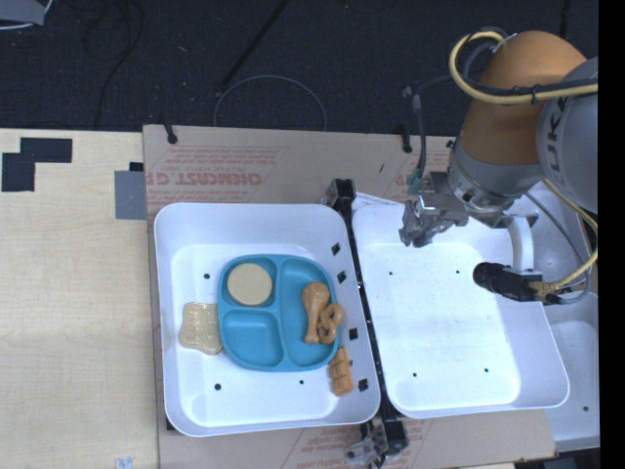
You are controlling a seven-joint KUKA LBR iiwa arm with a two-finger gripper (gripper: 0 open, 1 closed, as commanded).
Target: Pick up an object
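Currently jaws hover above right bin's far-left corner, well apart from blue tray; grip state unreadable.

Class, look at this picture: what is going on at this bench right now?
A grey and orange robot arm reaches in from the right, with its gripper over the far edge of the right bin. It holds nothing visible. The things to pick are all in the left bin: a blue tray with a round biscuit and a pretzel-like piece in its compartments, a pale piece at its left side and a small brown piece by its near right corner. No pick has begun.
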